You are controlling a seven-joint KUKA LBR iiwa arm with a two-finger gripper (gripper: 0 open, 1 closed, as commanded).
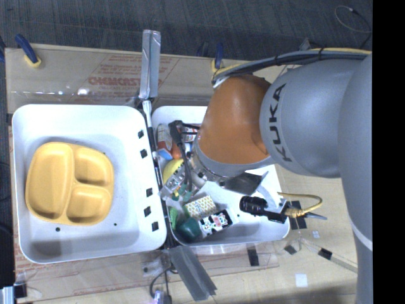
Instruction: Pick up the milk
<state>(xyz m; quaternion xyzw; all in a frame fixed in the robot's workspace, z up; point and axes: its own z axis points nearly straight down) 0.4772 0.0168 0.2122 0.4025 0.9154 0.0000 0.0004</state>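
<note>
The left bin (126, 223) holds one yellow tray (68, 182) with three hollows, lying flat towards its left side. The right bin (256, 232) is crowded along its left wall: a yellow thing (172, 168) and, lower in the view, a pale box (200, 204) speckled with small dots, a green thing (186, 228) and the milk (214, 221). The milk is a small white carton with black cow-like patches and a touch of red. It lies on its side near the bin's lower wall, touching the green thing and just below the speckled box. The arm (253, 125) covers most of this bin. The pincer (183, 177) sits low by the yellow thing, apart from the milk; whether it is apart or together I cannot tell.
</note>
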